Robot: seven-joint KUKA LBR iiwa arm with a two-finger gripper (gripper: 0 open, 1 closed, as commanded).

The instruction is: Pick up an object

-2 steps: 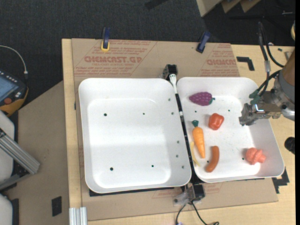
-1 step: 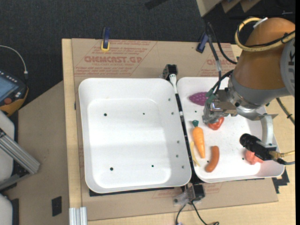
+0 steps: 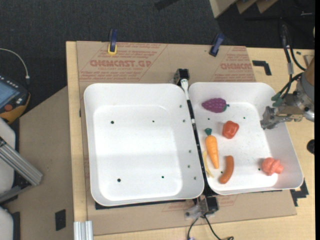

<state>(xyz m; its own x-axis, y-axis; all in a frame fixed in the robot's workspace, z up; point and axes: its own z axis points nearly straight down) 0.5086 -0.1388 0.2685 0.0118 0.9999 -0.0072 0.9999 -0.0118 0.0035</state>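
Note:
The right bin [image 3: 250,95] holds several toy foods: a purple grape bunch [image 3: 215,104] at the back, a red pepper [image 3: 230,129] in the middle, an orange carrot [image 3: 212,150] along the left wall, a brown sausage [image 3: 227,169] near the front, and a pink lump [image 3: 271,166] at the front right. My gripper [image 3: 270,119] hangs over the bin's right edge, apart from every item; the pepper is the nearest, to its left. Nothing shows between its fingers.
The left bin [image 3: 95,149] lies beside the right one, joined by a dark divider strip [image 3: 192,126]. Both rest on a cardboard sheet [image 3: 150,59] held by blue clamps [image 3: 113,39]. Cables [image 3: 287,49] run down at the right, behind the arm.

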